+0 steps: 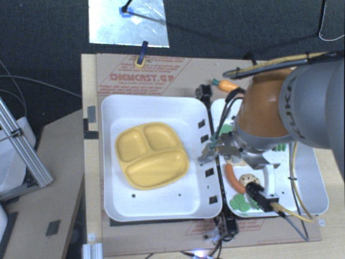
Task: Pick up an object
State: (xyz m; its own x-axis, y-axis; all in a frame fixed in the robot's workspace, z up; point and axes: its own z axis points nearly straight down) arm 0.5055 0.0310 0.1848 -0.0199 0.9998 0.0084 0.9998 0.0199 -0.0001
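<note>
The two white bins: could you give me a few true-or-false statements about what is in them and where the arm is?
1. A yellow divided plate lies in the left bin. True.
2. The plate has three compartments. True.
3. The arm hangs over the left bin. False: it is over the right bin.
4. An orange sausage-shaped item lies in the right bin. True.
5. The green item sits on the yellow plate. False: it lies in the right bin, near the front edge.
6. The bins rest on blue cloth. False: they rest on brown cardboard.
</note>
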